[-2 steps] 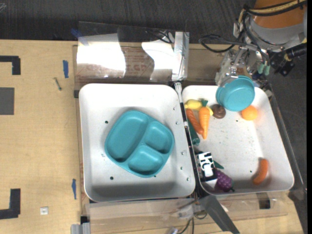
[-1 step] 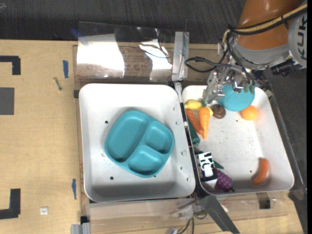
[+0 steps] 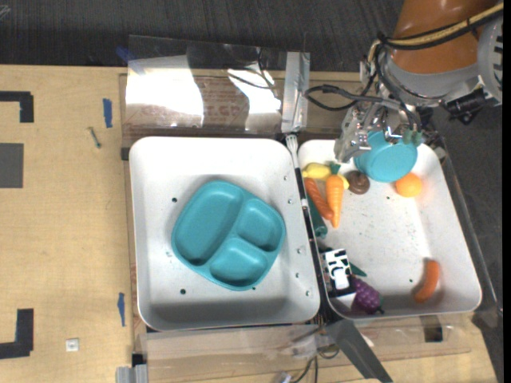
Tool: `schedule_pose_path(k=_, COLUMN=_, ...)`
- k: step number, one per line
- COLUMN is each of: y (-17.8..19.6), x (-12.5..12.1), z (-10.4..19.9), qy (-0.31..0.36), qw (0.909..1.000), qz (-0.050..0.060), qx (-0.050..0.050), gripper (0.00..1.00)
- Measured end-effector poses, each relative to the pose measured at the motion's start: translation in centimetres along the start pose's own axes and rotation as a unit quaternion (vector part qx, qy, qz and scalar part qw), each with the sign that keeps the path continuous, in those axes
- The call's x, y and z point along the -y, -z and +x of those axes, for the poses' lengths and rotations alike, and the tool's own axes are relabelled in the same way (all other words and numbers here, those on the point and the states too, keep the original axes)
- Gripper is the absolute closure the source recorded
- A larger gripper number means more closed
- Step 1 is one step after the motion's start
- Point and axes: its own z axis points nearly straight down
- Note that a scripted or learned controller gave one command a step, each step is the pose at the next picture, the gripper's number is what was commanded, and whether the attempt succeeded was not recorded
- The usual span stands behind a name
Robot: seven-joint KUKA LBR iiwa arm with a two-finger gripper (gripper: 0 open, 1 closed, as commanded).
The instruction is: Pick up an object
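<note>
In the left bin (image 3: 152, 162) there was just a teal divided plate (image 3: 229, 234), well away from the action. Over at the right bin's (image 3: 459, 250) far edge, the gripper (image 3: 369, 134) hung right above a teal cup (image 3: 386, 159), which looked caught between its fingers, though I'd call that a maybe. The carrot (image 3: 334, 199) lay just left and nearer, pointing toward the front, and an orange ball (image 3: 409, 185) sat right beside the cup.

Pretty bright, even overhead light, harsh glare off the clear plastic sheet (image 3: 209, 94) at upper center, soft shadows, overall slightly grainy and soft.
</note>
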Motion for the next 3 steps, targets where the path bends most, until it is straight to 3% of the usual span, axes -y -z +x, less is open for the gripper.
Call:
schedule_pose_path(k=1, y=1.1, x=-0.2, z=-2.7, qy=0.065, qw=0.9979, qz=0.0, qx=-0.002, gripper=1.0)
schedule_pose_path(k=2, y=2.0, x=-3.7, z=-3.2, qy=0.13, qw=0.9914, qz=0.0, qx=-0.002, gripper=1.0)
schedule_pose_path(k=3, y=3.4, x=-3.8, z=-3.4, qy=0.13, qw=0.9915, qz=-0.001, qx=0.005, gripper=1.0)
